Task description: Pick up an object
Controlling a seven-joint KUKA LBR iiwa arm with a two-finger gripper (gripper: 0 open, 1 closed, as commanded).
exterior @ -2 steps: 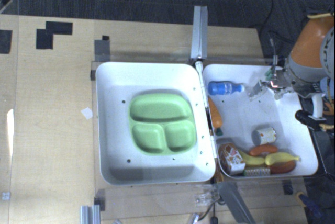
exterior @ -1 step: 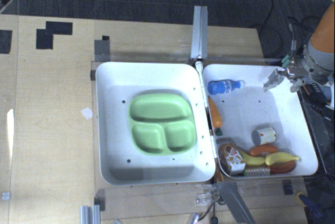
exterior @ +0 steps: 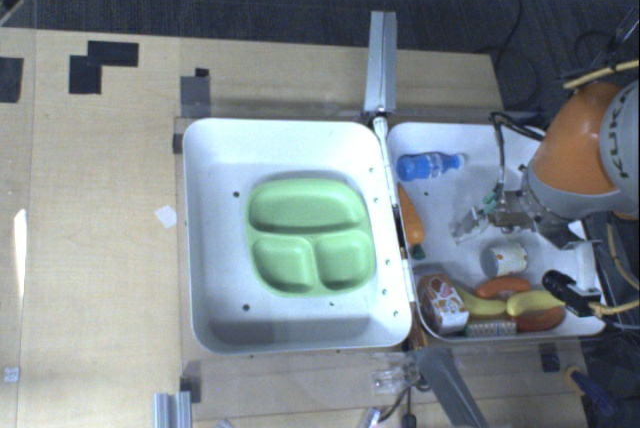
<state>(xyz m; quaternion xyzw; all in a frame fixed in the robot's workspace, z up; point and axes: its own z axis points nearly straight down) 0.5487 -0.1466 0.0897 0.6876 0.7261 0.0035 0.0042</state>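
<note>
End effector (exterior: 478, 221), spread wide and holding nothing, hovers mid right bin (exterior: 470, 138); approach step in hand; next, descend onto cup (exterior: 505, 259) at 5 o'clock.

Even, soft overhead light; mild glare on left bin (exterior: 215, 216) white floor. Soft shadow along its near wall. Slight overall blur, floor beyond bin dim.

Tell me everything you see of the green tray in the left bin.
The green tray is pale green, plastic-looking, with rounded corners and three compartments: one long one on the far side, two smaller ones nearer the camera. It lies flat, right side up, about mid-floor in the left bin, apart from its walls. Nothing lies in it.
</note>
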